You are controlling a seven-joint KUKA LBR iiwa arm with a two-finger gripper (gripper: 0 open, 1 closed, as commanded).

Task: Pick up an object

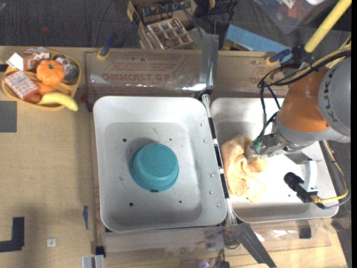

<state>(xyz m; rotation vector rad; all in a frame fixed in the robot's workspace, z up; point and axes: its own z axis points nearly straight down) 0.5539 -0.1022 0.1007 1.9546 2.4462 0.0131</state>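
Lying against the left wall of the right shallow white bin [279, 212] is the crumpled pale tan cloth-like lump [240, 175]. It looks soft, with many folds, and its lower part is brighter, almost cream. It stretches along that wall from about the middle of the bin toward the near edge. My gripper [257, 149] is at the lump's upper right side, touching it or just above it; from this slant I cannot tell which. I also cannot tell if the gripper is spread or pressed together. To the right of the lump the white floor of the bin shows up to the right wall, and my grey arm with the orange band [304, 110] crosses above this part. On the left the lump touches the wall, so the room there is narrow. In the left shallow white bin [111, 144] a round teal plastic bowl [155, 166] sits near the centre, well apart from all four walls.
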